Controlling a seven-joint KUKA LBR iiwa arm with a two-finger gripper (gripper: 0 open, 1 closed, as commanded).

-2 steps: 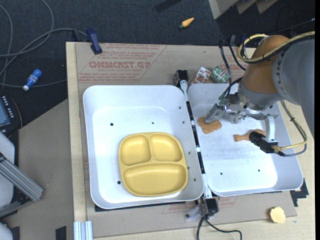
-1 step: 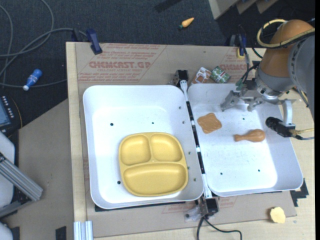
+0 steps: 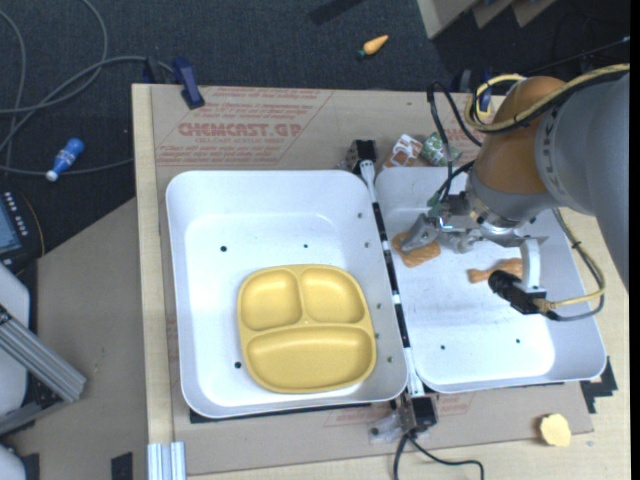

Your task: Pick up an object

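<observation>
In the right bin (image 3: 470, 353), a small tan-brown object (image 3: 416, 248) lies close to the divider on the left side. A second orange-brown piece (image 3: 500, 271) lies further right. My gripper (image 3: 436, 226) reaches down from the grey arm with the orange band (image 3: 520, 133). Its tip is right above and touching the upper edge of the tan-brown object. The arm hides the far right part of this bin. A black part with a yellow cable (image 3: 520, 295) hangs beside the second piece.
The left bin (image 3: 200, 218) holds a yellow divided plate (image 3: 305, 326). Small packets (image 3: 418, 150) lie by the right bin's far rim. A yellow lump (image 3: 553, 429) sits on the bench at front right. A blue clamp (image 3: 187, 81) is at the board's far left corner.
</observation>
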